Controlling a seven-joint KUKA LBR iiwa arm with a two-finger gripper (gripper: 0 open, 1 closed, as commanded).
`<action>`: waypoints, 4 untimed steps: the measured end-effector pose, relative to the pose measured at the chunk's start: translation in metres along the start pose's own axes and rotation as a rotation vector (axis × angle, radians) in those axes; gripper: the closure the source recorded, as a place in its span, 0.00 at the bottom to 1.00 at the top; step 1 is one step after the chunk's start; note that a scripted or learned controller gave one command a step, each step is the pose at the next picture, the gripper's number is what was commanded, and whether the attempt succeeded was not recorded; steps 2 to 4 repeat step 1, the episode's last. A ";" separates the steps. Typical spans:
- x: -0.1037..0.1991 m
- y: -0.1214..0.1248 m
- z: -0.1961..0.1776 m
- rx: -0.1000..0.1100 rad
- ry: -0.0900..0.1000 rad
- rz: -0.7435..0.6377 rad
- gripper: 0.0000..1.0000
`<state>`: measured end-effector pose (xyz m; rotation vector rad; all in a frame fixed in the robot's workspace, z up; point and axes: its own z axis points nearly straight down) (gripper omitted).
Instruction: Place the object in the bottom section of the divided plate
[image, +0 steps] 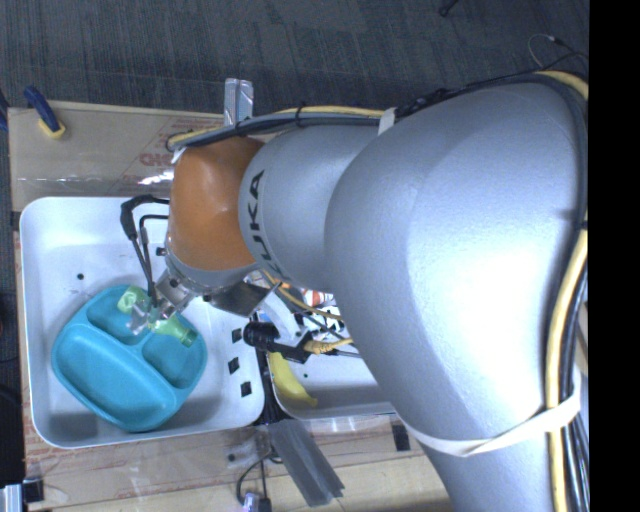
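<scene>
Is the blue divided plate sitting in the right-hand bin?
No, the blue divided plate lies in the left bin, with the tool over its upper edge.

Evenly lit from overhead, fairly bright. Soft sheen across the big grey arm (440, 270), no hard glare. Broad shadow thrown leftward onto the left white bin (50, 240), darkest beneath the orange band (205, 215). Slightly soft focus throughout, grainy on the dark far floor (330, 45). Washed-out whites along the bin's far rim.
</scene>
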<state>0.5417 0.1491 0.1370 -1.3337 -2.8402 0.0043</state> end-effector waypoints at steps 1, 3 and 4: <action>-0.001 0.000 0.000 0.000 0.000 0.002 0.00; -0.001 0.000 0.000 0.000 0.000 0.002 0.00; -0.001 0.000 0.000 0.000 0.000 0.002 0.00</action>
